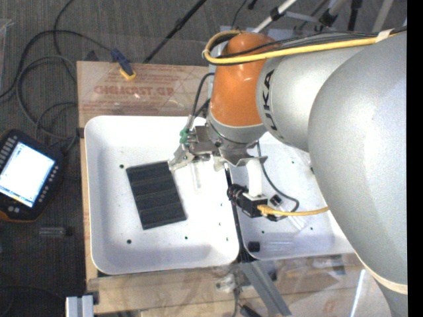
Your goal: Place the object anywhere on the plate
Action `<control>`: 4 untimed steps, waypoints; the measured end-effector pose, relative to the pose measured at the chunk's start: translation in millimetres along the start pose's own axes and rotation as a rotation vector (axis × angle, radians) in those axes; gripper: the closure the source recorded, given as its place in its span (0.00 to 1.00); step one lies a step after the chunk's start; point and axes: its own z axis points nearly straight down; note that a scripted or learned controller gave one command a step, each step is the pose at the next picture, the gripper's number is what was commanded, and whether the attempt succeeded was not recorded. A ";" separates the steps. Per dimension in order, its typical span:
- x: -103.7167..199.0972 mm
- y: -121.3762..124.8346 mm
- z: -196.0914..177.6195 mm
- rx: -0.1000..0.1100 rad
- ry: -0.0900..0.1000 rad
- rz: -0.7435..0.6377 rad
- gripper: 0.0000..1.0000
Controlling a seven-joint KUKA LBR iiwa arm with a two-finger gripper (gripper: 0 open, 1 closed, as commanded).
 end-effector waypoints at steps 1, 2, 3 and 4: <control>46.2 -30.3 116.2 -0.010 0.003 0.206 0.00; 58.0 -68.6 52.9 0.001 -0.001 -0.027 0.00; 106.2 -11.9 -15.9 -0.002 -0.004 0.174 0.00; 90.9 -65.9 -215.5 -0.004 -0.002 0.316 0.00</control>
